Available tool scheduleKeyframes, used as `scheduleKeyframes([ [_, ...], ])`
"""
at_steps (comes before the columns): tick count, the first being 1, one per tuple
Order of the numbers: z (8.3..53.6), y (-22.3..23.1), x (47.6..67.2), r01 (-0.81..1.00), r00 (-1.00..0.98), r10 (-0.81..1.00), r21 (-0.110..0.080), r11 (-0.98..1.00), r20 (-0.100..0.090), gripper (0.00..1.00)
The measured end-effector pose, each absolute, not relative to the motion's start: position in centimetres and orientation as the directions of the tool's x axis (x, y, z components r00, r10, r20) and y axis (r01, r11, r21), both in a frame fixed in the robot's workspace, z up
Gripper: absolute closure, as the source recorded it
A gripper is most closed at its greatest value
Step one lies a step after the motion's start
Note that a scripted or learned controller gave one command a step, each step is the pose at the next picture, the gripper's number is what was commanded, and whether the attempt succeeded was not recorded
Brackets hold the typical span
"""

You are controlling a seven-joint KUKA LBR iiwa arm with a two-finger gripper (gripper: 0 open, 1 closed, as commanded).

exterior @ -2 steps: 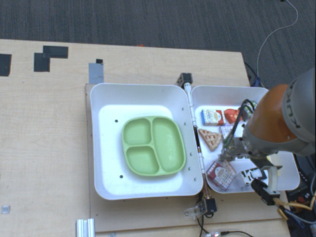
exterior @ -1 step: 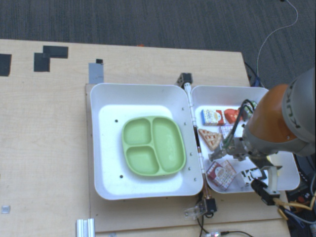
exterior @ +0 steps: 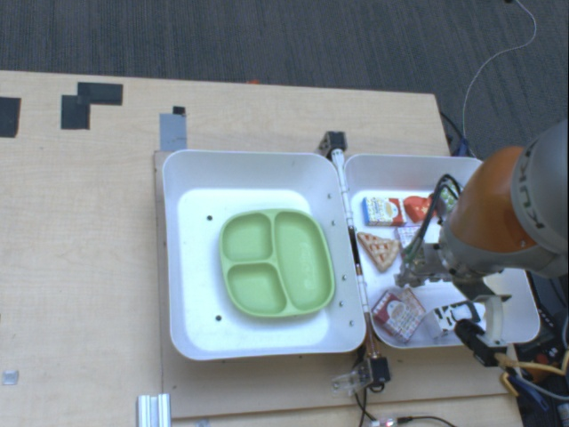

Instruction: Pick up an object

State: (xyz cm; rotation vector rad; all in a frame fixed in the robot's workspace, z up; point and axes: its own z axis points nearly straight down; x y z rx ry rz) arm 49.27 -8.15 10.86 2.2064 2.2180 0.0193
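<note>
The right bin [exterior: 524,327] holds several small items. A white and blue carton [exterior: 381,210] and a red item [exterior: 415,209] lie at its far side. A pizza slice toy [exterior: 380,252] sits below them, and a clear-wrapped reddish packet [exterior: 400,315] lies at the near edge. My gripper [exterior: 416,267] hangs over the middle of this bin, between the pizza slice and the packet. The grey wrist and orange band [exterior: 493,212] cover it from above, along with the right part of the bin.
The left bin [exterior: 191,265] holds a green three-compartment plate [exterior: 277,262]. A metal divider [exterior: 348,229] runs between the bins. Cables lie at the bench's lower right corner [exterior: 524,372]. Dark markers [exterior: 89,103] sit on the bench at the far left.
</note>
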Motion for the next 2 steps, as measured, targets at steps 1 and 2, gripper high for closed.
scheduleKeyframes([
  [1,10.9,-8.1,49.3,1.0,-0.004,1.0,0.018,0.004,0.0,0.0],
  [2,8.7,-8.3,48.9,1.0,-0.001,1.0,0.007,0.001,0.0,0.0],
])
